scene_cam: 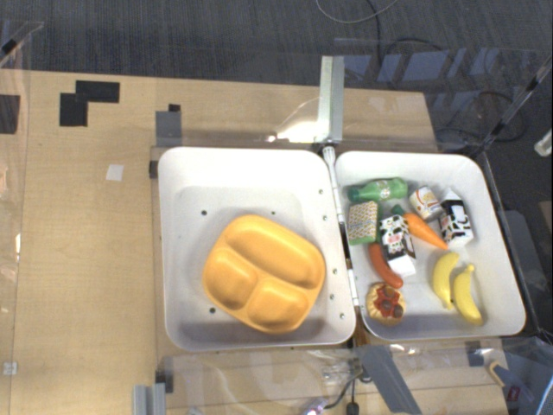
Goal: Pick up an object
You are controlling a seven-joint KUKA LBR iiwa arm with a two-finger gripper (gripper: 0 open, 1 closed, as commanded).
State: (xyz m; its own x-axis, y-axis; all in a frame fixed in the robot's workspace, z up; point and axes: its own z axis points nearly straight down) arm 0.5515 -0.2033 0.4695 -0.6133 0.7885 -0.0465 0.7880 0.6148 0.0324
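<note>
- Left bin (pixel 173 232): yellow divided tray (pixel 263 271).
- Right bin (pixel 497 232): bananas (pixel 458 285), carrot (pixel 425 228), milk cartons (pixel 396 242), green bottle (pixel 378 189), crowded.
- Claw: state cannot be told.
- Advice: choose the bananas, lying apart; descend vertically.

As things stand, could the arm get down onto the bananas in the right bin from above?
Probably yes. The bananas lie near the right bin's front right corner with open floor around them; the carrot and cartons sit apart, and nothing covers them.
</note>
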